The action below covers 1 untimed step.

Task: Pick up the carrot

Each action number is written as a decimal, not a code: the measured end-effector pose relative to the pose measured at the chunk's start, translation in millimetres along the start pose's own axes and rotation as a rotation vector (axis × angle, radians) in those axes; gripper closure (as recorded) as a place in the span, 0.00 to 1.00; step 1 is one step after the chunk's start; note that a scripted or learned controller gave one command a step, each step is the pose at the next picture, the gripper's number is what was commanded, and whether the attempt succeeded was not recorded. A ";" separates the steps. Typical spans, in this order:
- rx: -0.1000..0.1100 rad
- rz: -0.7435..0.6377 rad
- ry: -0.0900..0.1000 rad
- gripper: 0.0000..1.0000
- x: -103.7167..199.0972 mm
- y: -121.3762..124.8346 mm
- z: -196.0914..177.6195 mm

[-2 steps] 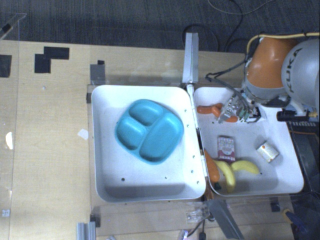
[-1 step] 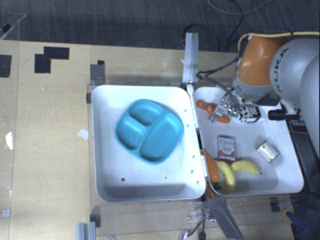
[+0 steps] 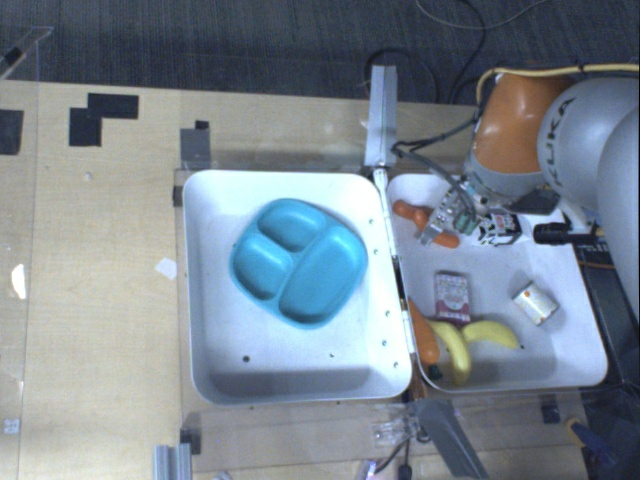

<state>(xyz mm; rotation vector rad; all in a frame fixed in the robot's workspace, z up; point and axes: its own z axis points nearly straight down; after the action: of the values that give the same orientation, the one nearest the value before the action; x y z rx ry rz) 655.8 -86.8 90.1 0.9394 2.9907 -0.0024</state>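
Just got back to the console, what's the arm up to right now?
The arm is reaching into the right bin, with its gripper down at the bin's far left corner, right over an orange carrot lying there. Whether it has hold of the carrot can't be told from this view. A second orange piece lies along the left wall near the bananas, beside a small box and a can. The left bin holds a blue divided plate.

The blue divided plate (image 3: 298,260) looked like smooth, matt plastic, and the white bins (image 3: 205,268) the same (a faint sheen along the rims). The bench (image 3: 100,298) showed pale wood; the arm (image 3: 590,138) wore glossy grey-and-orange casing.
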 end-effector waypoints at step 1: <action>-0.004 -0.003 -0.005 1.00 -1.4 2.4 -11.2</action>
<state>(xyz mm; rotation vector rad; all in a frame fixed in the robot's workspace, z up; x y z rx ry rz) 658.2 -85.6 101.3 0.9331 2.9864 0.0012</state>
